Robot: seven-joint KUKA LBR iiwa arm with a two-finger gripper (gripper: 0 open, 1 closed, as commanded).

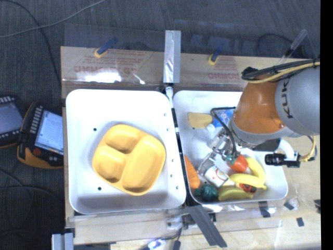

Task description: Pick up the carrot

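Carrot (191,174) lies in right bin (179,139), tight against left wall, green end toward near corner; gripper (222,149) hangs above bin middle, near carrot but apart from it; jaws' state: cannot tell, nothing seen pinched; risk: wall leaves little room for jaw on that side, so grasp may slip or scrape rim; clutter close by, bananas (244,184), white cup (214,176), may get nudged or grabbed instead; yellow tray (129,158) sits in left bin.
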